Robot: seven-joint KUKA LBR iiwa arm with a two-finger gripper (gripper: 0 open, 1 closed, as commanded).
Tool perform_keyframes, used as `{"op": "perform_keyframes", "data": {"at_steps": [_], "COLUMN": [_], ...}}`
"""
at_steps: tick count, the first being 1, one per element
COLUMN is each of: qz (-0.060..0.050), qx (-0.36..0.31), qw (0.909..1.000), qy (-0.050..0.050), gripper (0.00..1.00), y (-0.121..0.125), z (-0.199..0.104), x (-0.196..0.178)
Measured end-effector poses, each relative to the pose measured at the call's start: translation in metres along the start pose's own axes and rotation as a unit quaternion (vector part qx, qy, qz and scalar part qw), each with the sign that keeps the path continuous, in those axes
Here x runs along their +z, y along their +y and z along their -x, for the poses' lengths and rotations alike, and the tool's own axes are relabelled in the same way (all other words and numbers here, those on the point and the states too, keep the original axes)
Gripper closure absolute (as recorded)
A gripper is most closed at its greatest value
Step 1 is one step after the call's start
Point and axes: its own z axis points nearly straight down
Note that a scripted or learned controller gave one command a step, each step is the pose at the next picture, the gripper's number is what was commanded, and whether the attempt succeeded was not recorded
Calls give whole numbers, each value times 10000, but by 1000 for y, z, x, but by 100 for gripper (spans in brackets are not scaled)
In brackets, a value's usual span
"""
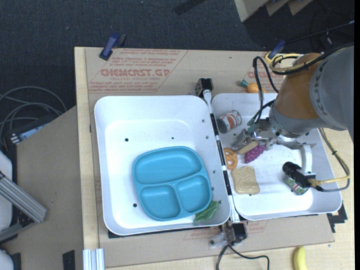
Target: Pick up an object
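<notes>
Tool (251, 141) over purple object (254, 151)

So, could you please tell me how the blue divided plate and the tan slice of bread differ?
The blue divided plate is far larger than the tan slice of bread. The plate lies in the left bin, the bread in the right bin, near the divider. The plate is smooth, glossy and moulded into three compartments; the bread is a flat, matte, speckled slab. Both lie flat on a bin floor, apart from the gripper.
</notes>
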Motion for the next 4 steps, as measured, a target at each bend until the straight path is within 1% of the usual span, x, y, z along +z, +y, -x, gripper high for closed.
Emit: {"op": "perform_keyframes", "data": {"at_steps": [1,2,3,4], "qz": [15,18,17,17], "qx": [2,-8,-6,-3], "qw": [10000,10000,10000,10000], "qy": [2,2,-5,-7], "gripper": [100,100,100,100], "y": [1,12,-14,28], "z": [0,-65,-80,-71], "x": [-10,-101,-158,-190]}}
